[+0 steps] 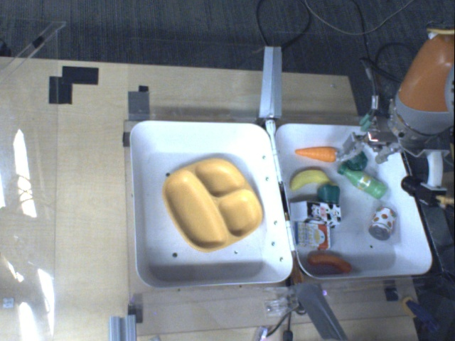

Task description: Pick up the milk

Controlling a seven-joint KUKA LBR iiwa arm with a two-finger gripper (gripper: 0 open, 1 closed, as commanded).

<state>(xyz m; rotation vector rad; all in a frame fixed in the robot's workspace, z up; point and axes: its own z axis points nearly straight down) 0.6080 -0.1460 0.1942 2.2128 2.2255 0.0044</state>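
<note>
The milk carton, white with black cow patches, lies in the middle of the right bin. My gripper hangs over that bin's far right corner, well up and to the right of the carton. Its fingers look spread apart with nothing held between them. Just below it lies a green bottle.
Around the milk are a carrot, a banana, a teal block, a red-and-white carton touching its near end, a sausage and a small can. The left bin holds a yellow bread loaf.
</note>
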